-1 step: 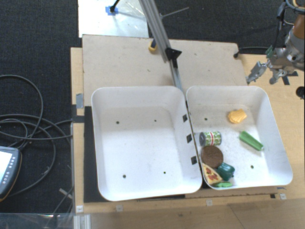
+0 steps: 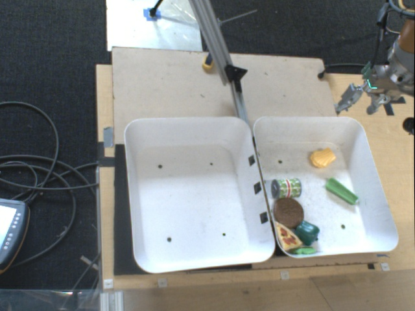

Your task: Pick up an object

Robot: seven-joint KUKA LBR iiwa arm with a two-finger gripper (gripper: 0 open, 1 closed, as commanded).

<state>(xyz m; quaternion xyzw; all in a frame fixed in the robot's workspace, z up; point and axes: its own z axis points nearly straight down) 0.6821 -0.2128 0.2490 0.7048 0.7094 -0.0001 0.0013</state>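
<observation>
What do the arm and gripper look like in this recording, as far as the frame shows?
At the camera view's upper right edge, the arm's wrist is grey metal under an orange band. Thin dark cables loop beside it. The gripper is grey, with a small teal-lit spot near its base.

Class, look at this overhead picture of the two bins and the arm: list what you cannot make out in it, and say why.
- The tool, camera view: small and blurred at the top right; its opening is unreadable.
- The arm: cut off by the right edge.
- The small can: label too small to read.
- The green item at the right bin's near wall: partly hidden behind the pizza slice and teal piece.
</observation>
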